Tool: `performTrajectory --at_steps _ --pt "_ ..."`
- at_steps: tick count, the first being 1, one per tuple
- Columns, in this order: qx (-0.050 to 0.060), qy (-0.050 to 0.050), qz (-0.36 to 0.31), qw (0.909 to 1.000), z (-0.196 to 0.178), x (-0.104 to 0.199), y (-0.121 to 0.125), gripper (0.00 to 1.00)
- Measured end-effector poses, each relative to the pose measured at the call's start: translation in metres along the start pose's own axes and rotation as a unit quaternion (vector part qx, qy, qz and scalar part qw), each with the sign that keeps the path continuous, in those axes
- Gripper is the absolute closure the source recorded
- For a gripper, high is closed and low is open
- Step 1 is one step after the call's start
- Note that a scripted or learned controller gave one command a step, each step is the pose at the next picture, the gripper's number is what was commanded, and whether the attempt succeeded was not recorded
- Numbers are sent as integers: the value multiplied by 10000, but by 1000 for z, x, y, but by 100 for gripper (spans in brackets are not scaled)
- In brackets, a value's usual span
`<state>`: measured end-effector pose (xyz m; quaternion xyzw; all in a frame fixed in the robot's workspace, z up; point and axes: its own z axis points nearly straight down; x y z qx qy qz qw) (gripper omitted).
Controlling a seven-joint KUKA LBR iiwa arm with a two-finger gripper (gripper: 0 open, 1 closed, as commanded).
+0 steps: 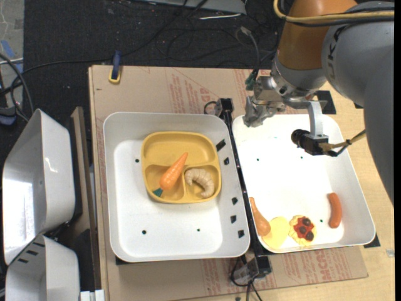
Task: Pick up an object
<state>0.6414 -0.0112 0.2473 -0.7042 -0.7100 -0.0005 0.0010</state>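
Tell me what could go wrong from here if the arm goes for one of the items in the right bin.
1. The chicken drumstick, the pizza slice and the sausage lie close to the right bin walls, so the gripper might hit a wall.
2. The drumstick touches the pizza slice, so grabbing one may drag the other.
3. A black cable hangs over the bin and could snag.

The big grey arm [360,49] comes in from the right, over the far right corner of the surface. Its orange band [310,27] sits above the wrist. The hand [255,115] points down.
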Motion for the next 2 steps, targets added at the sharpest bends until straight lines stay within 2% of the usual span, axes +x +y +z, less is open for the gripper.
performTrajectory --at_steps 1,2 --pt "-5 -3 -3 10000 -2 55 -1 100" --pt "12 -9 9 10000 17 97 -16 100"
